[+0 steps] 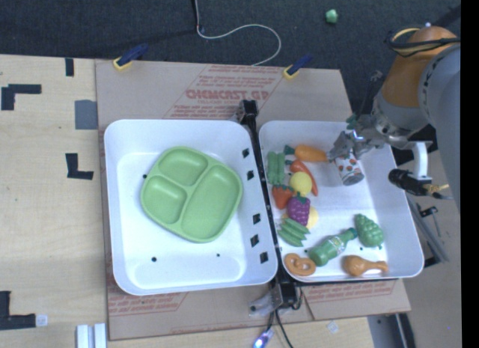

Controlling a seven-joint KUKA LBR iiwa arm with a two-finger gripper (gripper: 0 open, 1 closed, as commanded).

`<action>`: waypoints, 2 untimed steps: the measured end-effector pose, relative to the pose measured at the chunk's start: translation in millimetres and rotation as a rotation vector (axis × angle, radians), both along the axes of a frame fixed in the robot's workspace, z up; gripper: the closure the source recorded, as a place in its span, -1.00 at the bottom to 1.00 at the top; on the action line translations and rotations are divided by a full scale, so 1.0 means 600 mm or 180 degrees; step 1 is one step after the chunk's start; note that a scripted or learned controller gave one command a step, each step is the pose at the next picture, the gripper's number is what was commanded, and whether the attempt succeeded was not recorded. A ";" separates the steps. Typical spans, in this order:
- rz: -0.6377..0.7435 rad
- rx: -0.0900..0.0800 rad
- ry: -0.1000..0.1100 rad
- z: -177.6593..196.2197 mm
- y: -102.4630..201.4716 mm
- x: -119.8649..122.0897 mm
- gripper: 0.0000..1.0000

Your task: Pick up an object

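My gripper [349, 144] hangs over the upper right part of the right bin [397, 189], reaching in from the right. Directly under it, touching or nearly touching it, is a small white can with red dots [349, 170], tilted. Whether the can is held I cannot tell. To the left of it lie an orange carrot [309, 153], a red chili [301, 170], a yellow lemon [301, 182] and purple grapes [299, 208]. Green bean pods [275, 167] lie along the bin's left wall.
The left bin [127, 257] holds a green divided plate [193, 193]. Near the right bin's front lie a green bottle [331, 246], a green bumpy fruit [368, 230], a pretzel [300, 266] and a drumstick [364, 266]. A small green ball [331, 16] rests on the dark floor.
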State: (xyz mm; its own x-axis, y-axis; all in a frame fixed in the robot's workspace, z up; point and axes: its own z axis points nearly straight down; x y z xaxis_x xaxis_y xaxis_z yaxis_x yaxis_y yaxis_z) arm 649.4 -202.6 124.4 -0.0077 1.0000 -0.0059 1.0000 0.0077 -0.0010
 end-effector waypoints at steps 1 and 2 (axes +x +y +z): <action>0.0004 -0.0003 0.0000 0.017 0.001 0.000 1.00; 0.0000 0.0028 -0.0004 0.021 0.122 0.034 1.00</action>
